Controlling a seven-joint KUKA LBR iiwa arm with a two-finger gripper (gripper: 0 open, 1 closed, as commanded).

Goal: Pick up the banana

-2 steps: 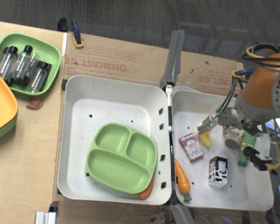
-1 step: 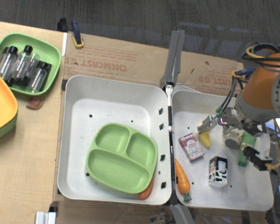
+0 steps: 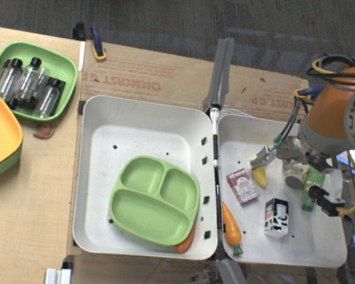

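I see the banana (image 3: 260, 176) just under the gripper (image 3: 268, 159); its fingers are spread, arm reaching down from the right.

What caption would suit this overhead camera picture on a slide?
Grey arm's gripper poised over a small yellow banana in the right white bin, beside a pink carton.

bright even overhead light, soft short shadows under the green divided plate (image 3: 155, 199) and along the white bin walls (image 3: 81, 177), mild glare on the bin floors, sharp focus mid-frame, slight softness on the arm (image 3: 341, 122) at right, dark carpet dimmer above
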